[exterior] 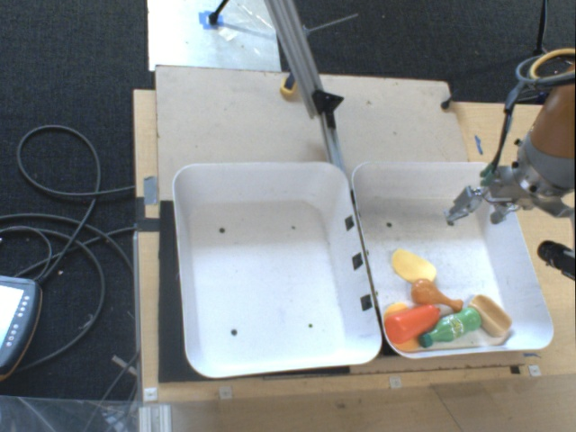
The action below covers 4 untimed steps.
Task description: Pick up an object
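Our gripper (461, 207), whose opening we cannot tell, hangs above the right bin (517, 241), toys (441, 313) clustered toward the near edge.

Left bin (261, 268) floor open throughout, right bin (432, 187) free across its far half, near corner crowded by yellow piece (413, 265), toy drumstick (434, 293), orange carrot-like toy (411, 319), green bottle (453, 326), tan toy (492, 315), slanted metal pole (301, 52) crossing far counter (234, 115).
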Each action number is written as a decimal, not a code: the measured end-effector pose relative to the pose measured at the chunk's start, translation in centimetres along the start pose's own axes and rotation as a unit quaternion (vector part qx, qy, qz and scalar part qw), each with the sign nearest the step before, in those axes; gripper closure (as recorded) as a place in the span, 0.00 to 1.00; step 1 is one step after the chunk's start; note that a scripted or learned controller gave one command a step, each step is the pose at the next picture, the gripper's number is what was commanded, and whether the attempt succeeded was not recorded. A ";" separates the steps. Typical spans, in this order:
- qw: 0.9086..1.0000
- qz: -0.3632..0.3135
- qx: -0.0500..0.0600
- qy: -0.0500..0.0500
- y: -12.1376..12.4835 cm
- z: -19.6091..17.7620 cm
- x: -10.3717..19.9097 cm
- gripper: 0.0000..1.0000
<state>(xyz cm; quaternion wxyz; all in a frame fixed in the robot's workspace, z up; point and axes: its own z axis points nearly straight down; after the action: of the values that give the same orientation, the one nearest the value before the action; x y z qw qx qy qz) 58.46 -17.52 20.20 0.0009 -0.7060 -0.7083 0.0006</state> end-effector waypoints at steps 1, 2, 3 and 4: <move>1.000 0.001 0.001 0.000 0.7 5.7 -0.4 0.00; 1.000 0.001 0.001 0.000 0.7 10.9 -0.4 0.00; 1.000 0.001 -0.003 -0.001 0.9 9.5 -0.5 1.00; 1.000 0.001 -0.005 -0.002 1.0 4.2 -1.5 1.00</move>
<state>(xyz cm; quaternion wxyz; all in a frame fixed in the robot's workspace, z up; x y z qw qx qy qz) 59.46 -19.05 16.00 -0.0035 -0.7069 -0.7073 -0.0016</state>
